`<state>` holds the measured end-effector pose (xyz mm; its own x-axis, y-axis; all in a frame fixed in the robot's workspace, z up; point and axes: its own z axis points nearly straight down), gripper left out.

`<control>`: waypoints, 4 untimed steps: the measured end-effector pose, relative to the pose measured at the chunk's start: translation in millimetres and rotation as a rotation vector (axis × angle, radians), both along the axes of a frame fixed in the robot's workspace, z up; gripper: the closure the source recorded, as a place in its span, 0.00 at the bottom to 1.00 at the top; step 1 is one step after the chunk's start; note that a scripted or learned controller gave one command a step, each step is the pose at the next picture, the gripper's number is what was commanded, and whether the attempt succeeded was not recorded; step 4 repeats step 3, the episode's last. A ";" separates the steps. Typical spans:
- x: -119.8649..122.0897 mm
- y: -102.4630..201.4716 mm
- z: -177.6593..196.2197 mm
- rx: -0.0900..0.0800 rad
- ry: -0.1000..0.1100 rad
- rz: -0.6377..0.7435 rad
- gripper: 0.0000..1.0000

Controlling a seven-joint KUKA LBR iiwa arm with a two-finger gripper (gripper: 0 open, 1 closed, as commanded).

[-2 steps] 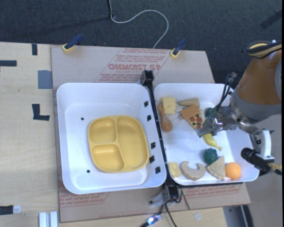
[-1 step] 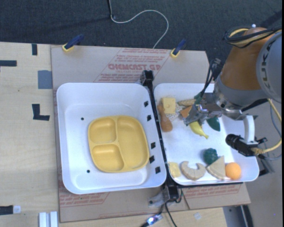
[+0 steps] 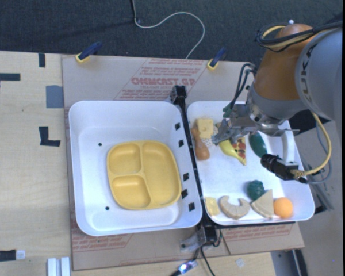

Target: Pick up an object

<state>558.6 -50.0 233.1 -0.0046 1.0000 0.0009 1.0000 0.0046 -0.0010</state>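
My gripper (image 3: 230,134) hangs low over the upper middle of the right bin (image 3: 293,157), right above a yellow banana toy (image 3: 237,149). Whether anything sits between its fingers is hidden by the gripper body. Just to its left lie a pale yellow cheese block (image 3: 204,126) and an orange-brown sausage-like piece (image 3: 202,150). A dark green vegetable toy (image 3: 257,144) lies to the right of the banana. Along the bin's front edge are a small yellow piece (image 3: 211,206), a tan curved piece (image 3: 234,207), a teal lump (image 3: 255,188), a tan wedge (image 3: 264,204) and an orange ball (image 3: 283,207).
The left bin (image 3: 86,171) holds a yellow divided plate (image 3: 142,174). A black divider (image 3: 187,148) runs between the bins. The arm's grey and orange body (image 3: 287,68) looms over the right bin's far side, with cables (image 3: 310,165) trailing at the right rim.
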 end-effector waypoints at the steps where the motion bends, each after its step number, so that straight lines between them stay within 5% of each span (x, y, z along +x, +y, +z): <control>1: 4.5 -7.3 -9.8 -0.002 0.002 -0.004 1.00; 2: -14.6 -3.3 -12.3 -0.002 0.002 -0.005 1.00; 4: 0.6 1.8 -17.8 -0.002 0.001 -0.003 1.00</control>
